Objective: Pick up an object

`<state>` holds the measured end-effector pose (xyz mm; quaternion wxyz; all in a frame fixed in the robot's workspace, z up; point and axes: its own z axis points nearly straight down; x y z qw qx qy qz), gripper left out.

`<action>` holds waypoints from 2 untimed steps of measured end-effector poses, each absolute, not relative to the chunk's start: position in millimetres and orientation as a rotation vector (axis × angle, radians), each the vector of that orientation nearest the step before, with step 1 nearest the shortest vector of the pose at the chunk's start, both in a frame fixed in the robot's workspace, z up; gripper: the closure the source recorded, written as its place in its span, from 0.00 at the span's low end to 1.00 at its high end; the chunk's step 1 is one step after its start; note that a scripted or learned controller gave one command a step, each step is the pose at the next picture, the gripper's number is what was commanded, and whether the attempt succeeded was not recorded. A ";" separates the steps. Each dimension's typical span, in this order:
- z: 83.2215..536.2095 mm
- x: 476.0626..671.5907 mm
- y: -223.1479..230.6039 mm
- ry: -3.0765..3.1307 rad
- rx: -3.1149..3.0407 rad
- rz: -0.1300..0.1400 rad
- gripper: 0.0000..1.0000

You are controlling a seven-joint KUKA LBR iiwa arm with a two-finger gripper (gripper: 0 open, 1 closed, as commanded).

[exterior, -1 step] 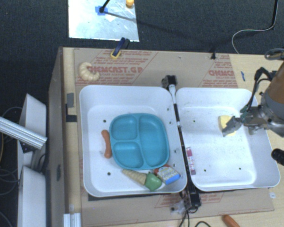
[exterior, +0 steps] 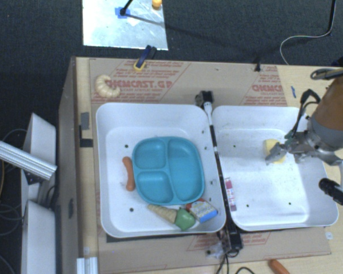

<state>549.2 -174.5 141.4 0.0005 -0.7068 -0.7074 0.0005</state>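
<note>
Within the right bin [exterior: 257, 221] lies one yellow block [exterior: 271, 147], touched by the hand [exterior: 276, 154], grip unclear.

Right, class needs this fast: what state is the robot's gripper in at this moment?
Gripper: low in the right bin, at the yellow object; open, shut or holding cannot be told.

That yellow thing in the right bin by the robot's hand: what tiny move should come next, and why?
Probably a short drop straight down: the hand sits right at the yellow piece in the right bin, but no grip on it is visible yet.
</note>
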 end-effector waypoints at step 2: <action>84.1 616.7 -186.9 -2.223 -2.220 -0.001 0.00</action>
